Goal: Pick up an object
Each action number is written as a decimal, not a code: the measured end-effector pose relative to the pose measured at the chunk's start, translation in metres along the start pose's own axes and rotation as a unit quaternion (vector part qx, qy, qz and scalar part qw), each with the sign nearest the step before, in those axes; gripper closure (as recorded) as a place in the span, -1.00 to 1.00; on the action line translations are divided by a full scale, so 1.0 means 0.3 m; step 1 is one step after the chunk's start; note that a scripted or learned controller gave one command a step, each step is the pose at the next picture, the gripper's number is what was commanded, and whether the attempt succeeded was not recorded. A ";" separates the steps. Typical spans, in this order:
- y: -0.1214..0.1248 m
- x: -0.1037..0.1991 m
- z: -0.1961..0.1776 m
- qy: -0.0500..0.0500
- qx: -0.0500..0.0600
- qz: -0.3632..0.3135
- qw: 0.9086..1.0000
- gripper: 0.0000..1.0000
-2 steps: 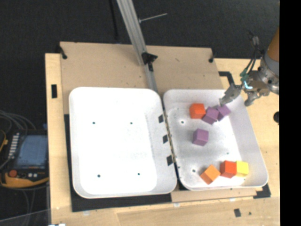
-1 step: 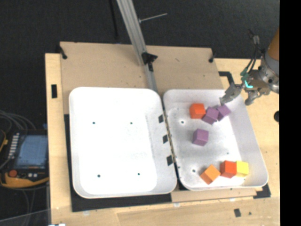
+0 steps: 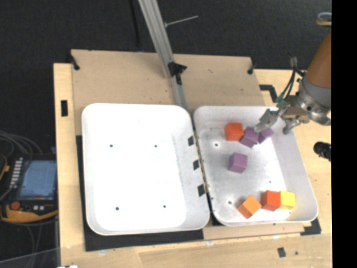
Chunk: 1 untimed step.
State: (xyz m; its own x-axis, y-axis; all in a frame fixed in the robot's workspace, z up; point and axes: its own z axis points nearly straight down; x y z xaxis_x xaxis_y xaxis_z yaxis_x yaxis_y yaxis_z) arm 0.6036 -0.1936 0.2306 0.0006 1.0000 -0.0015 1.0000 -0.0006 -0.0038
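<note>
My gripper [image 3: 277,123] hangs over the far right part of the right bin [image 3: 304,172], with the fingers [image 3: 268,118] spread open and nothing between them. Just left of and below it lie two purple blocks, a larger one [image 3: 249,137] and a smaller one [image 3: 265,133], touching each other. An orange block [image 3: 234,131] sits to their left. Another purple block [image 3: 237,162] lies alone in the bin's middle. Near the front edge an orange block [image 3: 250,206], a red block [image 3: 271,200] and a yellow block [image 3: 287,199] lie in a row.
The left bin [image 3: 136,166] is beside the right one, joined by black clips [image 3: 196,163]. A slanted metal rail [image 3: 162,41] rises from the bench's back. A teach pendant [image 3: 33,183] lies off the bench at the left.
</note>
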 end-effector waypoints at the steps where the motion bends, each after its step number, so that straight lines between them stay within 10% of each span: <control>1: 0.007 -0.005 0.210 0.000 0.000 0.001 1.000 -1.00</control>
State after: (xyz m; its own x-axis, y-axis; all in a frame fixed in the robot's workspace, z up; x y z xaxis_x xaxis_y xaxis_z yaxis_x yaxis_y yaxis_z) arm 0.6056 -0.1952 0.1676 0.0020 1.0000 -0.0011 1.0000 -0.0020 -0.0044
